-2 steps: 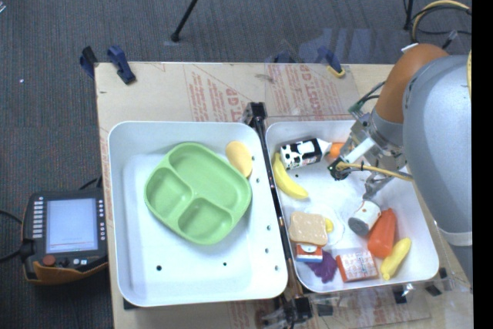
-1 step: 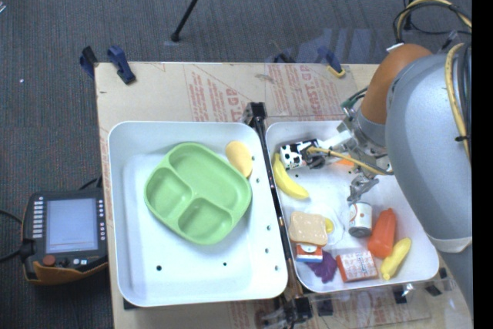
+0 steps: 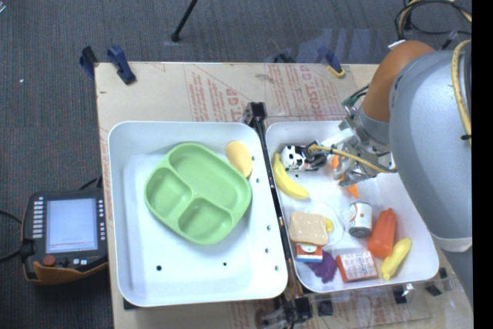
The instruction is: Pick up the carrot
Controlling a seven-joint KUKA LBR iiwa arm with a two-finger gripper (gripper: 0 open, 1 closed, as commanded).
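An orange tapered piece that I take for the carrot lies in the right bin, near its right wall, beside a yellow toy. My gripper hangs low over the upper part of that bin, up and left of the carrot and well apart from it. A black-and-white toy cow sits just left of the gripper. A small orange bit shows just below the gripper; I cannot tell what it is. The grey arm covers the bin's right edge.
The right bin also holds a banana, a toast slice, a small can, a red-and-white box and a purple item. The left bin holds a green divided plate and a yellow fruit.
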